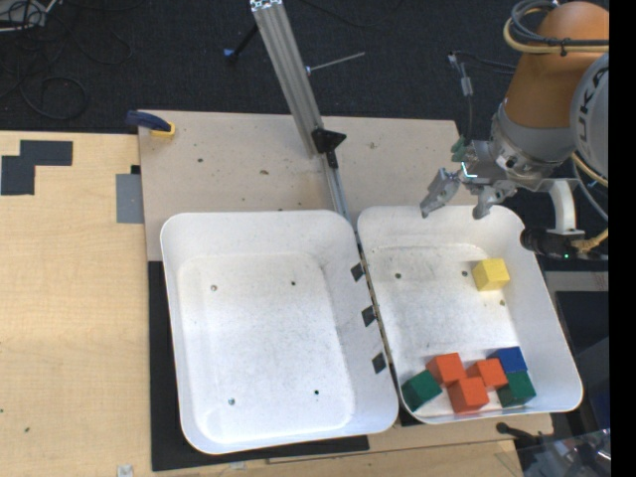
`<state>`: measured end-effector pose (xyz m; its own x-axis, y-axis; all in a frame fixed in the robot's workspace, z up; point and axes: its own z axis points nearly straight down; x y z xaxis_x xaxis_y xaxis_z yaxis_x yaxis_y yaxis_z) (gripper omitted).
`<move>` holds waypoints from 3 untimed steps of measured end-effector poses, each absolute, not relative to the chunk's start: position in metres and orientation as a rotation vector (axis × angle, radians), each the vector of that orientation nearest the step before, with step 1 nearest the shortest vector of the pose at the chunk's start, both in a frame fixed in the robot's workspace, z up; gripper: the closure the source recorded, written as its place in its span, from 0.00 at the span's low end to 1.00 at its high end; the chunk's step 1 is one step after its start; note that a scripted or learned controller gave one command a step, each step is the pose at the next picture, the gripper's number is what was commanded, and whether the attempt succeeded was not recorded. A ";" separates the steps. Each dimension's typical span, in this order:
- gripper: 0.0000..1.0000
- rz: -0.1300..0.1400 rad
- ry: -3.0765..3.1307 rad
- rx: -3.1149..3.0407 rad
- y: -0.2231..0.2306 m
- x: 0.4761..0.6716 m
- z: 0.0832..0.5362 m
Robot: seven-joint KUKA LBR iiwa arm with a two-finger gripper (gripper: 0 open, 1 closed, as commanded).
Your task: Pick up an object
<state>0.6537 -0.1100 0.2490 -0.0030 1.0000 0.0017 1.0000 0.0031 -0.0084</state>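
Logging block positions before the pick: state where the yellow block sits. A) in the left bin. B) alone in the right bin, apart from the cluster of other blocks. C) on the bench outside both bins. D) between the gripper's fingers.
B: the yellow block lies by itself in the right bin, away from the orange, green and blue blocks at its near edge.

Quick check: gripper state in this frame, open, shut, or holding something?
Gripper: open, nothing between its fingers, hovering over the back edge of the right bin, away from the yellow block.
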 end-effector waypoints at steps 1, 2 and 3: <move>0.00 0.004 -2.225 -2.214 -0.110 0.655 0.252; 0.00 0.009 -2.223 -2.211 -0.108 0.663 0.194; 0.00 0.009 -2.220 -2.212 -0.100 0.660 0.132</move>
<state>0.6599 -0.1001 0.1320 -0.0035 1.0000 0.0017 0.9999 0.0035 -0.0098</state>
